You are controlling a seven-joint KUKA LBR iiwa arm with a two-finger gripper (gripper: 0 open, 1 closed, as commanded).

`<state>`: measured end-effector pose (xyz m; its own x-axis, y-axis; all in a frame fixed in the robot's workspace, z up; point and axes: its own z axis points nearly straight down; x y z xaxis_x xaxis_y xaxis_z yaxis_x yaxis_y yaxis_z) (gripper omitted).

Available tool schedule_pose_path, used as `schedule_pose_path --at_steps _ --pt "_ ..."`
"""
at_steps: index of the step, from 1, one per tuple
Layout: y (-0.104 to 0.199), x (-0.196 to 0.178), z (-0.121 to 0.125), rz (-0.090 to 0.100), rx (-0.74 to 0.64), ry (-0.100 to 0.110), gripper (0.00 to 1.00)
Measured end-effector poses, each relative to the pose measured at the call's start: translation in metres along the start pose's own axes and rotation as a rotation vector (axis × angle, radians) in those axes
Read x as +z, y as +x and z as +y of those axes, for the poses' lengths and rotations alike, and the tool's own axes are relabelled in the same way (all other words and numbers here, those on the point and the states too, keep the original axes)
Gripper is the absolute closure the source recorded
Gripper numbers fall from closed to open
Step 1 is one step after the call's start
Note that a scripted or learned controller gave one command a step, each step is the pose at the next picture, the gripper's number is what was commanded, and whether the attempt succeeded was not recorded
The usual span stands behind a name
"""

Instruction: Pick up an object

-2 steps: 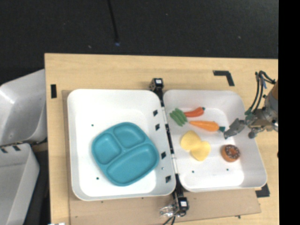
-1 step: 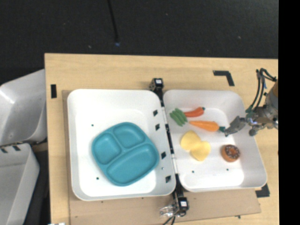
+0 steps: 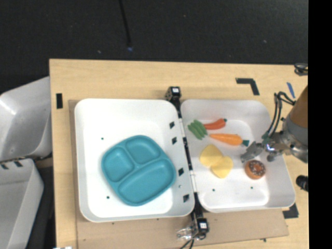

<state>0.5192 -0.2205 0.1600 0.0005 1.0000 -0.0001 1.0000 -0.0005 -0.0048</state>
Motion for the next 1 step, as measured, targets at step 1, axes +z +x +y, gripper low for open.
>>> schedule_pose_path --at_steps 1 --pt "-0.0033 0.0478 0.0026 -0.009 0.000 -0.014 0.00"
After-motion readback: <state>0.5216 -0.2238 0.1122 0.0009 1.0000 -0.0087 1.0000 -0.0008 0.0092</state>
